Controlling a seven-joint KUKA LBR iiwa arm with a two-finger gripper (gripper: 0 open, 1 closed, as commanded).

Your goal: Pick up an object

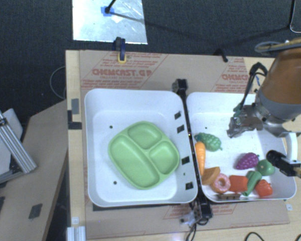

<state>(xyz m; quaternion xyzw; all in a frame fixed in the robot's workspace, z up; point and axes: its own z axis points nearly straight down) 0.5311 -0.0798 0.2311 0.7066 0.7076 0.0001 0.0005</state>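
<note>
A: Where is the tool (pixel 237 127) right now?

B: Over the right bin (pixel 210 102), in its upper half, hanging off the grey arm (pixel 286 84) with the orange band that comes in from the right. Its dark fingers point down and to the left, above bare white floor.

A: Is it clenched or released?

B: I cannot tell. The fingertips are a dark blur against the bin, and nothing is visible between them.

A: And the things it could pick?

B: All of them lie in the lower half of that same bin, below the tool. Nearest is a green leafy vegetable (pixel 209 141), down and to the left of the tool, apart from it. Touching that one on its left is an orange carrot (pixel 200 156), lying along the bin's left wall. A purple bunch of grapes (pixel 247 160) sits almost straight below the tool, well clear of it.

A: What about the front edge?

B: A pink doughnut (pixel 221 183) beside a tan piece (pixel 210 175), then a red block (pixel 238 183), a green stalk-like vegetable (pixel 256 175) and a red piece (pixel 263 188) at the right, all crowded together.

A: And the other bin?

B: The left bin (pixel 103 134) holds a light green divided plate (pixel 144 154), lying flat. Both bins rest on a counter (pixel 140 72) covered in brown cardboard
</note>
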